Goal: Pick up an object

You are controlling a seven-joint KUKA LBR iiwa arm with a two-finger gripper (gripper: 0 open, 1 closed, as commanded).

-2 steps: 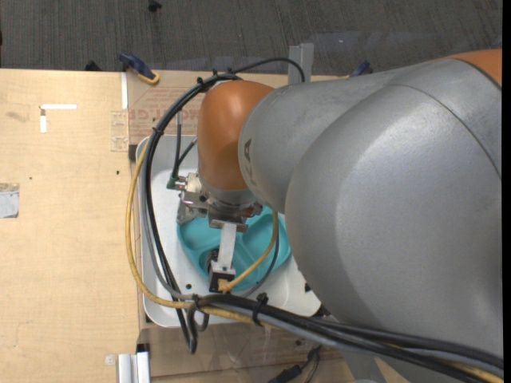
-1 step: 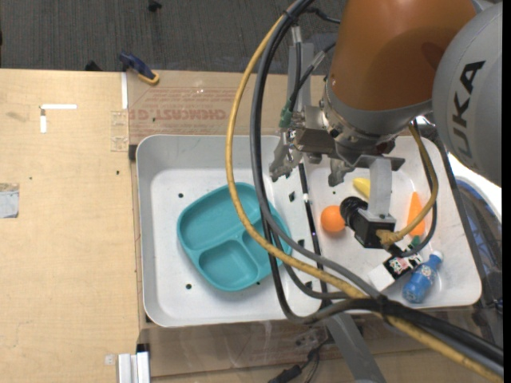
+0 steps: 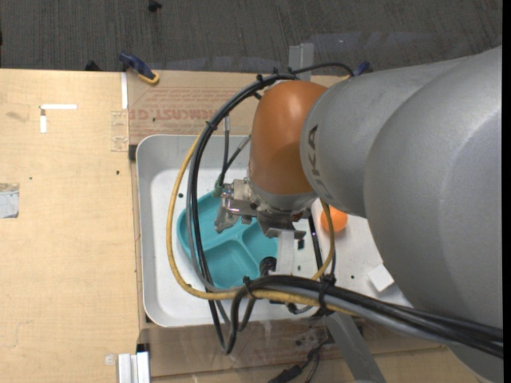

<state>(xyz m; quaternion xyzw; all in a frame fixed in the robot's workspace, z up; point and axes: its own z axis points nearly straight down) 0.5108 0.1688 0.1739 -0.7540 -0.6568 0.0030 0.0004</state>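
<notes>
Where the bare wooden tabletop (image 3: 64, 238) takes up the left of the view, wide flat room lies beside the white bin (image 3: 153, 294), whose left rim runs straight down and whose near-left corner is rounded. Inside it, a teal divided tray (image 3: 227, 255) lies near the middle, with a strip of white floor showing between its left edge and the bin wall. Yellow and black cables (image 3: 180, 238) loop over that strip. Directly above the tray's upper right part hangs the claw (image 3: 257, 223), under the orange wrist band (image 3: 279, 134); whether it is spread or pressed together I cannot tell. Just right of it, an orange ball (image 3: 335, 220) peeks out, half hidden by the grey arm (image 3: 415, 174), which covers the bin's right side.
</notes>
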